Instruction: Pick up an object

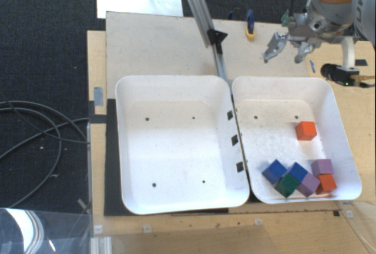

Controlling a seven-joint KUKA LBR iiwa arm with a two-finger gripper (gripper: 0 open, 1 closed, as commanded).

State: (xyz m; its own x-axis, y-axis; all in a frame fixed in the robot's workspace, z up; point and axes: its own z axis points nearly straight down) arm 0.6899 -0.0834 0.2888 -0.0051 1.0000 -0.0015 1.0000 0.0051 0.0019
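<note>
The pincer (286, 50) hangs released, fingers spread, with nothing between them, above the bench beyond the far rim of the right bin (336, 107). Nearest it in that bin, below and a little right, lies a lone orange block (305, 130). Farther down, at the bin's near edge, a cluster sits together: two blue blocks (274, 171), a green block (287, 185), two purple blocks (321, 167) and another orange one (326, 183). Down-left lies the left bin (126, 129).

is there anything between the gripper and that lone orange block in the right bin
Nothing visible. The gripper hangs open above the bench beyond the right bin, and the orange block sits alone, apart from the cluster of blocks at the near wall.
</note>
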